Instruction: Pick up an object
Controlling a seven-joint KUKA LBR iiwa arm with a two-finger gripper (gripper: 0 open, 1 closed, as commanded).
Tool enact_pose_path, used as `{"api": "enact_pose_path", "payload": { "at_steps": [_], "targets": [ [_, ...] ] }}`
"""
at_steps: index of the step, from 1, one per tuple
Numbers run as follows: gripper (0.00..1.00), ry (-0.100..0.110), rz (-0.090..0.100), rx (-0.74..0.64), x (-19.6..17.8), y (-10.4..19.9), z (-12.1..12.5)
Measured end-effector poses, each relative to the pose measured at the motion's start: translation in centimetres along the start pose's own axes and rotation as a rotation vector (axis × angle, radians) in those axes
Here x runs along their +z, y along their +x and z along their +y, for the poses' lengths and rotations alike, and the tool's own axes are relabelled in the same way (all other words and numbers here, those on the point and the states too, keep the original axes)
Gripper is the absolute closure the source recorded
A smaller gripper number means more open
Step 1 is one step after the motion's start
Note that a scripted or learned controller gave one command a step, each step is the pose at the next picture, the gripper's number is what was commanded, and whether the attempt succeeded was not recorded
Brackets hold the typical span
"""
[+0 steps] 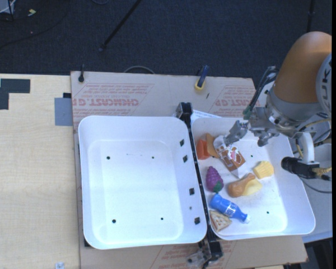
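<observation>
High slanted view over both bins [84, 150]

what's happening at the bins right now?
The KUKA arm reaches in from the right, its gripper low over the right bin, just above a small red-and-white packet. Nothing visibly between its fingers. Also in that bin: purple grapes, a blue bottle, a yellow block and other toy food.
</observation>
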State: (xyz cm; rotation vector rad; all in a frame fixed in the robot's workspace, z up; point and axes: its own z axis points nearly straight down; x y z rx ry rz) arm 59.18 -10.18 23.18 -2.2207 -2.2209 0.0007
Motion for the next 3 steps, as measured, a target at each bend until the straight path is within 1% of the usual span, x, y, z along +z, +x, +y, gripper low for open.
{"api": "enact_pose_path", "payload": {
  "at_steps": [1,2,3],
  "targets": [
    [0.00,0.000,-0.001,0.000,15.0,-1.5,3.4],
    [1.00,-0.003,0.002,0.004,13.2,-1.5,3.6],
    [1.00,-0.010,0.001,-0.005,3.8,4.0,5.5]
  ]
}}
